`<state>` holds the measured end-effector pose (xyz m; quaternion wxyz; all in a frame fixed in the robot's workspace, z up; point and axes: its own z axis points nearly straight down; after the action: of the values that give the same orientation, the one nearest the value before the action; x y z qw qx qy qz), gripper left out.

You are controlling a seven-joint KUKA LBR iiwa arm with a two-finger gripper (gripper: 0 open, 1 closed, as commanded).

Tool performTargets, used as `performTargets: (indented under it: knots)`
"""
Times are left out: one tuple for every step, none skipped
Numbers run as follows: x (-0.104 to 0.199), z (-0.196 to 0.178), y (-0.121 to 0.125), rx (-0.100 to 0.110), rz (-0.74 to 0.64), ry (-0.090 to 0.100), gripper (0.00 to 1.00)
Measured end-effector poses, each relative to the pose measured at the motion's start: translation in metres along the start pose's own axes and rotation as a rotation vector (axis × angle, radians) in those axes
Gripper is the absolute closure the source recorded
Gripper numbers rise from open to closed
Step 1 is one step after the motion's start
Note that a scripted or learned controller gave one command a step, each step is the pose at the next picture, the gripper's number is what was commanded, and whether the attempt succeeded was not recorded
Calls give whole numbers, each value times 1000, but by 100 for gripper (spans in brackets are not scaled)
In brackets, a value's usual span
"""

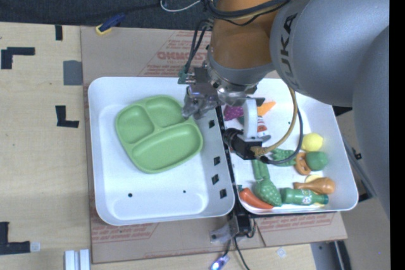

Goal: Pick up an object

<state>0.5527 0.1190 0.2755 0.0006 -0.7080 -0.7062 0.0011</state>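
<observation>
Green plate (158,136) lies in the left bin (101,155), its one o'clock rim just under your gripper (195,105); you cannot tell whether the gripper is spread or closed. Straddle that thin rim squarely before lifting. Toy vegetables (266,189) crowd the right bin (345,155) at four o'clock.

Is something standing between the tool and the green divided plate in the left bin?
Nothing visible does. The tool hangs at the right rim of the green divided plastic plate. Contact cannot be told.
</observation>
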Motion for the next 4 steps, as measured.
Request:
performTargets:
  knots:
    - [-13,-128,-14,-13,-4,3,100]
    - [-9,-17,-66,10,-3,-2,100]
    - [-98,-129,-69,-10,3,0,100]
    - [-82,-213,-69,-11,-6,1,100]
